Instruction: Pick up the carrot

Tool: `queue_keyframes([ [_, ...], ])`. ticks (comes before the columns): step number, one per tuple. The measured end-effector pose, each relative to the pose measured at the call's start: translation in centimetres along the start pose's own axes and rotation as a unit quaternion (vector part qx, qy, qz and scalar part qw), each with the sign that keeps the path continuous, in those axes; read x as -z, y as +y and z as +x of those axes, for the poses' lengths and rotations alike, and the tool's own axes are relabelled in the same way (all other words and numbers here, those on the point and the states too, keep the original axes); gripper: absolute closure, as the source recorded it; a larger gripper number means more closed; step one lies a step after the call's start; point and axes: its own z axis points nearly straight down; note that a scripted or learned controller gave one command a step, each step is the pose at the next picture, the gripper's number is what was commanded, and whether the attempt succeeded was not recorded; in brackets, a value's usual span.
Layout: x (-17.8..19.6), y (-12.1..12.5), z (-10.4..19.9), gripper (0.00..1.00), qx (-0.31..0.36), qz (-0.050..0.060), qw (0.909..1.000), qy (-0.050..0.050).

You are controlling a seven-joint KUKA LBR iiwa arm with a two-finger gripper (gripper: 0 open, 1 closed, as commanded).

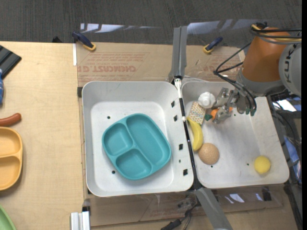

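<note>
One pincer [217, 114] low in right bin [240, 166], fingers clamped on carrot [212, 114].

The carrot [213, 113], small and orange with a green tip, is being seen in the right bin's [240, 174] upper part, lying just beside the tool [219, 115], partly hidden.

Plate [136, 146] in left bin [91, 128]; banana [195, 134] in right bin [276, 143].
</note>
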Motion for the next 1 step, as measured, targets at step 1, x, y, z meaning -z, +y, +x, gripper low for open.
queue_keyframes([
  [1,9.28,8.19,1.29,1.00,0.144,0.001,0.9896,-0.001],
])
